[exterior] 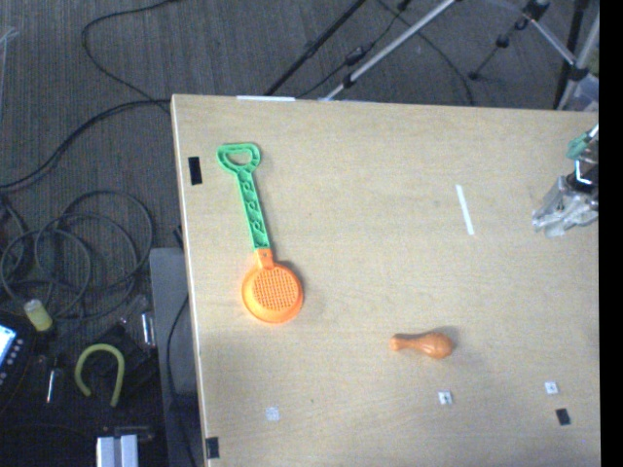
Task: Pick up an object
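Strainer (261, 251), green handle and orange head, lies left on the surface (389, 183); orange drumstick (424, 344) sits lower centre. Pincer (565, 207) at right edge, nothing in it, aperture I can't tell. I'd go for the nearer drumstick, closing across its narrow neck.

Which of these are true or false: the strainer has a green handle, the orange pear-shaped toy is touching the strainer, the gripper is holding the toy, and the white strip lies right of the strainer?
1. The strainer has a green handle. True.
2. The orange pear-shaped toy touches the strainer. False: bare benchtop lies between them.
3. The gripper holds the toy. False: it sits at the right edge, far from the toy.
4. The white strip lies right of the strainer. True.
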Robot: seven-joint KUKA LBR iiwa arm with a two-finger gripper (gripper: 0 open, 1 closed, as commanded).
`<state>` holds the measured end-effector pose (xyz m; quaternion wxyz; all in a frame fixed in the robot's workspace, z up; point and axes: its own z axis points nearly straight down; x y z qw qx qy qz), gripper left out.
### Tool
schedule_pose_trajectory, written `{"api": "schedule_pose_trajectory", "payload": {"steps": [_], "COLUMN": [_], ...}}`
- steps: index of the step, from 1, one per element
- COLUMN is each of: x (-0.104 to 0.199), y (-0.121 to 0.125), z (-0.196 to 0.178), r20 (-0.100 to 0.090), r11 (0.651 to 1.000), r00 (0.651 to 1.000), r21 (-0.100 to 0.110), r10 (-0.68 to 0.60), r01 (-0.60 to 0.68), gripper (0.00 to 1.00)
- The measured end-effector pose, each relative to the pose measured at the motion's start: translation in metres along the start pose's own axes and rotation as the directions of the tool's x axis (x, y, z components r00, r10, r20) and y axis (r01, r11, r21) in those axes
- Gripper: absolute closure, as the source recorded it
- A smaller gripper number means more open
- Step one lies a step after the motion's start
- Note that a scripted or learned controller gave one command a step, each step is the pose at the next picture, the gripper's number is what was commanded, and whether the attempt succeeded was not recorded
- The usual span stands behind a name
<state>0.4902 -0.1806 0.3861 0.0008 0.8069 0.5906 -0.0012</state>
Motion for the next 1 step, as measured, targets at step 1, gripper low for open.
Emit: {"api": "schedule_pose_trajectory", "payload": {"steps": [1], "x": [0.0617], "y": [0.0703], "z": [0.0123], "r20": [0.000], "r11": [0.957], "r00": [0.957], "r21": [0.003], "r10": [0.290], "r01": [-0.290], "gripper": [1.00]}}
